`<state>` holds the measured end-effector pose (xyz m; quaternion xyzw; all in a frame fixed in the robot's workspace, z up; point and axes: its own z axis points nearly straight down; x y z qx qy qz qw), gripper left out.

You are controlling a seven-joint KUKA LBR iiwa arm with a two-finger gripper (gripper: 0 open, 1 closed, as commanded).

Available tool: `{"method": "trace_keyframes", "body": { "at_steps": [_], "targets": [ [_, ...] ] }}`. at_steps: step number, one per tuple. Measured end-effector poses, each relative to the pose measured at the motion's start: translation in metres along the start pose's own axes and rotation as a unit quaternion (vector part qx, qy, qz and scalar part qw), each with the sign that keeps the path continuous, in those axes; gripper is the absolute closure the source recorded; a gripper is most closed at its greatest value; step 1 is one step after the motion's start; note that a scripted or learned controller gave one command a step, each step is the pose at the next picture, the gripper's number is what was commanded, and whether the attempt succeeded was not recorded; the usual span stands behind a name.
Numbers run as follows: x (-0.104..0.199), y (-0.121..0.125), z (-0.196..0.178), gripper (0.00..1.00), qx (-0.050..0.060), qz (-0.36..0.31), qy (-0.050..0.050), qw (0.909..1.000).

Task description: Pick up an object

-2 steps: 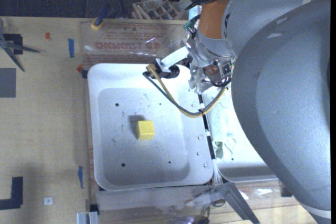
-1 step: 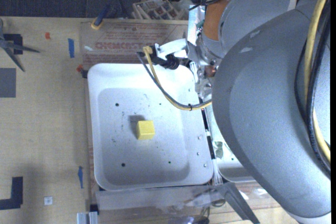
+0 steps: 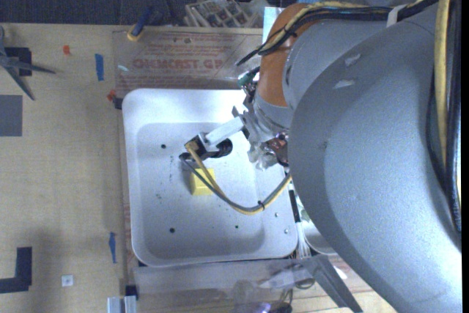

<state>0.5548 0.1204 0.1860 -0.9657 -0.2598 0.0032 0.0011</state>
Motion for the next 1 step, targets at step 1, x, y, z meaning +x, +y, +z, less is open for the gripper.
{"method": "trace_keyframes", "body": {
  "at_steps": [1],
  "targets": [
    [0.0162, 0.0809, 0.0012, 1.00, -0.001, 0.164, 0.003, 0.9865]
  ]
}}
